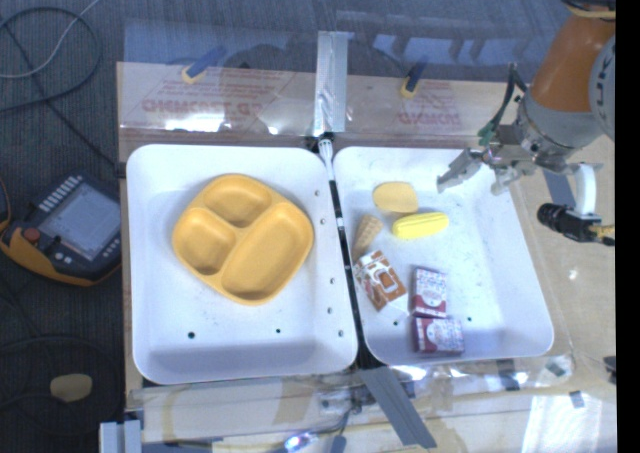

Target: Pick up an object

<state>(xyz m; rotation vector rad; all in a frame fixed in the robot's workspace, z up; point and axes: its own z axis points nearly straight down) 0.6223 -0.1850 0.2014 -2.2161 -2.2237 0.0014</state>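
Note:
The right bin (520,271) holds several small things. A pale yellow rounded piece (396,197) lies at the back, with a bright yellow oblong piece (420,226) just in front of it. A tan cone (367,233) rests by the bin's left wall. Further forward are an orange-and-white snack packet (379,279) and two red-and-white cartons (431,291) (437,334). My gripper (477,177) hangs over the bin's back right part, up and to the right of the yellow pieces. It is open, with nothing between its fingers.
The left bin (160,341) holds a yellow divided plate (243,238). A metal divider (330,91) rises behind the seam between the bins. A teach pendant (65,231) and cables lie on the floor at the left.

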